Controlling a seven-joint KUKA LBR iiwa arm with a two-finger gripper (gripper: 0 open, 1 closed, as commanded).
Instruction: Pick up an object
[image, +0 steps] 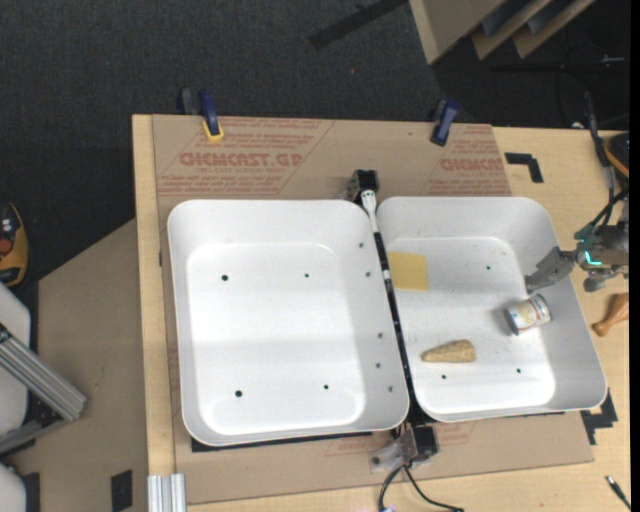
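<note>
Two shallow white bins sit side by side on a cardboard-covered bench, their inner rims touching along the middle. The left bin holds nothing but small dark holes in its floor. The right bin carries three things. A pale yellow square piece lies at its left edge, just beside the shared rim and toward the far half. A tan, elongated lump lies near the bin's near edge, left of centre, with bare floor on every side of it. A small can lies on its side toward the right edge, about halfway between the far and near rims, close to the sloping right wall but with open floor to its left.

The gripper comes in over the right rim of the right bin, a grey finger pointing down and inward just above the can, apart from it. Nothing is seen between its fingers, and whether they are spread or closed cannot be told.

The middle of the right bin, between the square piece, the lump and the can, is open floor. Two blue clamps grip the bench's far edge.
</note>
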